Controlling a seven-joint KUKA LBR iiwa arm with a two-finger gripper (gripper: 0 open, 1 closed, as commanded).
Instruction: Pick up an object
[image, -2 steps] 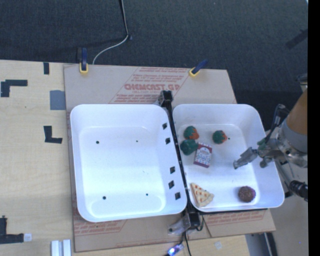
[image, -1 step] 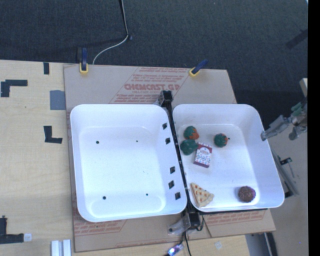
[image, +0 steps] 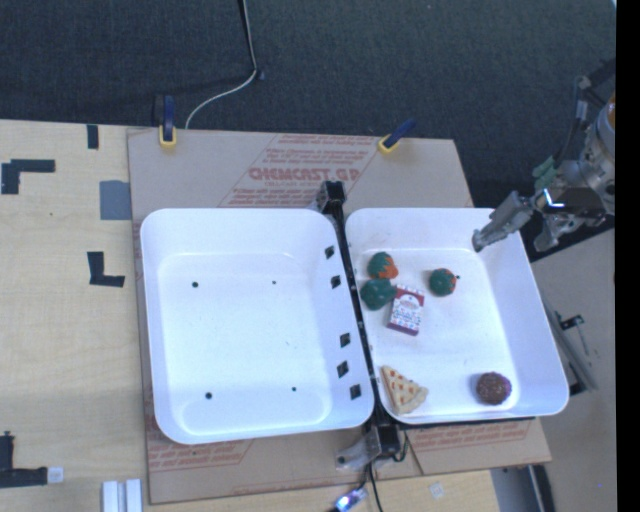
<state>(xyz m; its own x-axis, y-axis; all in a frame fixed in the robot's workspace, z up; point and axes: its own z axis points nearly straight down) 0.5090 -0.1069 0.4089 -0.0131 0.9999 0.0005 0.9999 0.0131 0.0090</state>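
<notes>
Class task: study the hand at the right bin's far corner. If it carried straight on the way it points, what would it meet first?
The hand points left and slightly down into the right bin. Most likely it meets the bin's white floor first, with the green-and-orange toy the nearest object to that line. Depth is unclear from this one view.

You look down from a single fixed camera above the bench, tilted at a slant and set far enough back to take in both bins: left bin (image: 240, 325) at nine o'clock, right bin (image: 500, 330) at three.
</notes>
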